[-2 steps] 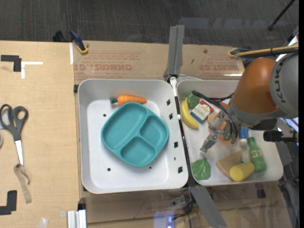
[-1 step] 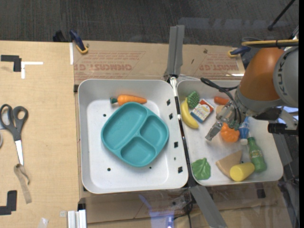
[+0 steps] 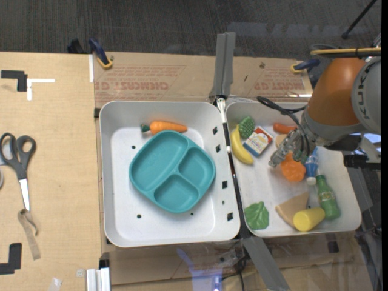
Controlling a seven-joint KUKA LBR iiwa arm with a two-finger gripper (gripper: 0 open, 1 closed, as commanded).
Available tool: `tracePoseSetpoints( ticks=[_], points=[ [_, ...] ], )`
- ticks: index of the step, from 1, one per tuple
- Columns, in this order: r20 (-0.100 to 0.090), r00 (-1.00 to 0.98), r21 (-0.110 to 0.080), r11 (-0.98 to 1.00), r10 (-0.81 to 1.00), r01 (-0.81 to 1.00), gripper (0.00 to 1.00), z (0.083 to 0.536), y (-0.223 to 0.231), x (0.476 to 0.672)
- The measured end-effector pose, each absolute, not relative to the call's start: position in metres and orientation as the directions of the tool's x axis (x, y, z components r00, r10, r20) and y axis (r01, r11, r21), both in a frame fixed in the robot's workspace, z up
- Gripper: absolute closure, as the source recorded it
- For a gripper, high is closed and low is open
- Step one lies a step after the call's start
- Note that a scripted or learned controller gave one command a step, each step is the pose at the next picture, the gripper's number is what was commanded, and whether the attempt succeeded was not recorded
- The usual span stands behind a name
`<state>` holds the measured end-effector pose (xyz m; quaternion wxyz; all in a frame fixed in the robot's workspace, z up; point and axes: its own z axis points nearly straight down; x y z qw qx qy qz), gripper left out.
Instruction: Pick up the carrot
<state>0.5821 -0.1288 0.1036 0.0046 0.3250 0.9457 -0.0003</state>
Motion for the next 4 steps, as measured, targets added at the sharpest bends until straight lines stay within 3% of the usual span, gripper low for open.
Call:
tracePoseSetpoints(
  ticks=[1, 2, 3, 4],
  points=[
    [0.001, -0.402, -0.002, 0.402, 0.916, 0.916, 1.00, 0.091, -0.109, 0.514],
    [-0.003, -0.331, 0.000, 0.331, 0.943, 0.943, 1.00, 0.314, -0.137, 0.555],
    [-0.002, -0.331, -0.001, 0.331, 0.944, 0.944, 0.00, 0.313, -0.137, 0.555],
    [0.000, -0.264, -0.003, 0.264, 0.965, 0.965, 0.00, 0.158, -0.112, 0.578]
  ],
)
